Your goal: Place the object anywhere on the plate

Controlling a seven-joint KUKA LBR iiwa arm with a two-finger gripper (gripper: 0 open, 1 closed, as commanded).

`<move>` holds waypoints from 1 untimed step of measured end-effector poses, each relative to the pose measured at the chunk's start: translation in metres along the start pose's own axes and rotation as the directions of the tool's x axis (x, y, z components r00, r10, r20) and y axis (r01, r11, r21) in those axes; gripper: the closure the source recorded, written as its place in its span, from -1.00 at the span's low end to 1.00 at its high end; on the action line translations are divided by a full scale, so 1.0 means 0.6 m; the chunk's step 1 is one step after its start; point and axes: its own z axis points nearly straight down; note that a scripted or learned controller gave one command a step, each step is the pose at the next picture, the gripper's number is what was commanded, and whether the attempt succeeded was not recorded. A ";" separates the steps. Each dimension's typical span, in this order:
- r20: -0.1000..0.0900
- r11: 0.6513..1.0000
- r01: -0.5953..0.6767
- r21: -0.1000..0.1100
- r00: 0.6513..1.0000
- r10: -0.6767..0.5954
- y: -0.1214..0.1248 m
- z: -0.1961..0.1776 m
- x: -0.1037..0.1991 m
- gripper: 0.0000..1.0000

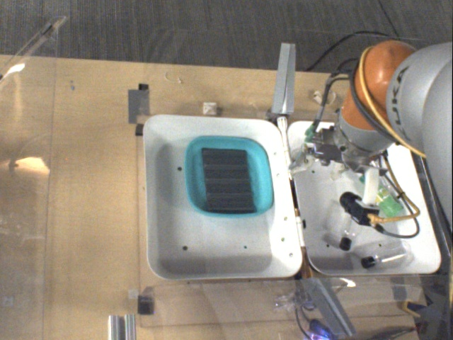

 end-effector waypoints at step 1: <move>-0.001 1.000 -0.030 -0.002 1.000 0.030 -0.035 -0.081 0.036 -1.00</move>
